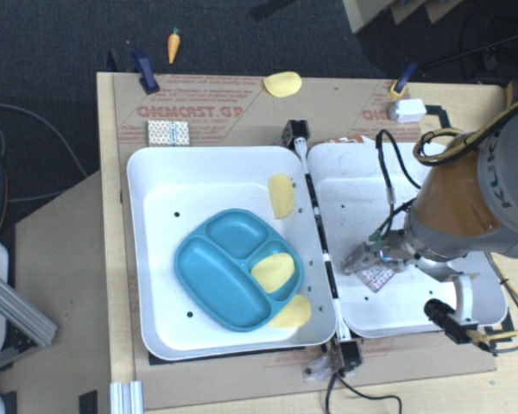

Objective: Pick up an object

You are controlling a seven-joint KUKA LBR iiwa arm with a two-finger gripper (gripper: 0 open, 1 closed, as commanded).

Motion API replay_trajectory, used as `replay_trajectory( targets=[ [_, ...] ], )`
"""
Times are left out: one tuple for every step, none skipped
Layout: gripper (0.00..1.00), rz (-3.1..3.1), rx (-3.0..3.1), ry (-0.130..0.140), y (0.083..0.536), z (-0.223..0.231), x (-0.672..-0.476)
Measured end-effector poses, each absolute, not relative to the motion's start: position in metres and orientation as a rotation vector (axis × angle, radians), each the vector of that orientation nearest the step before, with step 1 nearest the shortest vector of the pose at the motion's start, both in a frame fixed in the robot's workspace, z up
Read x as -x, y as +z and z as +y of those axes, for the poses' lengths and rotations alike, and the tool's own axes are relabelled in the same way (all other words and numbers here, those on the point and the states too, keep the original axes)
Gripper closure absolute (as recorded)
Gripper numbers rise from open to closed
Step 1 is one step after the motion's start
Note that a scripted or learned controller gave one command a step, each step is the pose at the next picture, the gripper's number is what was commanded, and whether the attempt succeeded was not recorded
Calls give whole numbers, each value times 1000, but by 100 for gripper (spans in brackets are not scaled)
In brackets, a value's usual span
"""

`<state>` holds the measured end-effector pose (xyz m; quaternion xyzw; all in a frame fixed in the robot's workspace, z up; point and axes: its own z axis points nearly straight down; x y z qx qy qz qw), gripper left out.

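Tool [360,258] of mine sits low in the right bin [363,317]; grip state, I cannot tell. Small patterned packet [377,276] lies flat just beside it, lower right, long axis slanting. Left bin [155,231] holds a blue divided plate [216,274]. Table [207,106] beneath, dark floor [52,59] beyond.

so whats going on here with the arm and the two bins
The grey KUKA arm with the orange band reaches in from the right, and its gripper is low in the right white bin, right at a small flat checkered packet. Whether it has hold of the packet cannot be made out. The left white bin holds a blue divided plastic plate with a yellow piece in one compartment; two more yellow pieces lie beside the plate.
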<state>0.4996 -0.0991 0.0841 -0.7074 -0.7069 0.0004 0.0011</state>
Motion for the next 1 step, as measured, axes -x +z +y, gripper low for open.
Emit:
replay_trajectory(
  targets=[
    [100,-2219,2222,0,94,-99,-500]
  ],
)
